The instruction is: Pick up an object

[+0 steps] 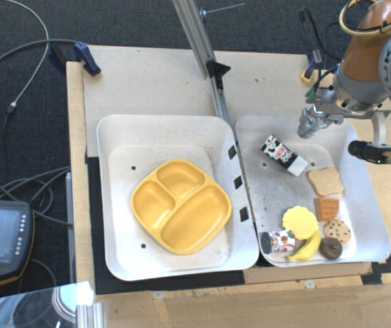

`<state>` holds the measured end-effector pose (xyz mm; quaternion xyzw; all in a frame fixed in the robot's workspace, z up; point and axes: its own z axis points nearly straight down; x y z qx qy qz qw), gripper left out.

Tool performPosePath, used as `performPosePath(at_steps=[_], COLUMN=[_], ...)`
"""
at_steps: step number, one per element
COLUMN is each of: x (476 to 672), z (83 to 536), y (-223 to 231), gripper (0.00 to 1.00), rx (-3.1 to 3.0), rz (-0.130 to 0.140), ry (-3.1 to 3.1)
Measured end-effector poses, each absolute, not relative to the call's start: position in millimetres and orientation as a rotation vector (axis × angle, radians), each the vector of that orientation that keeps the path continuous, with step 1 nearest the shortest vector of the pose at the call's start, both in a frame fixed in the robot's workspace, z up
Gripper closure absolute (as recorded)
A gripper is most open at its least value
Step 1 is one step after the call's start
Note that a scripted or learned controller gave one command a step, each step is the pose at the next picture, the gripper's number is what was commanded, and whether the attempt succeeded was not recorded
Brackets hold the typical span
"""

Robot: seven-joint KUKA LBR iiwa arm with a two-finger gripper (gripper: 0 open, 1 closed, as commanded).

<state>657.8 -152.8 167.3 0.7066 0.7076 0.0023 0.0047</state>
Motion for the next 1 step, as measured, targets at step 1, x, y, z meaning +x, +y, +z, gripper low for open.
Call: performPosePath(at_steps=[1], x=[632.6], z=[128.3], y=[-121.7], gripper=[1.0], rx=[2.214], rz=[0.01], ry=[2.214])
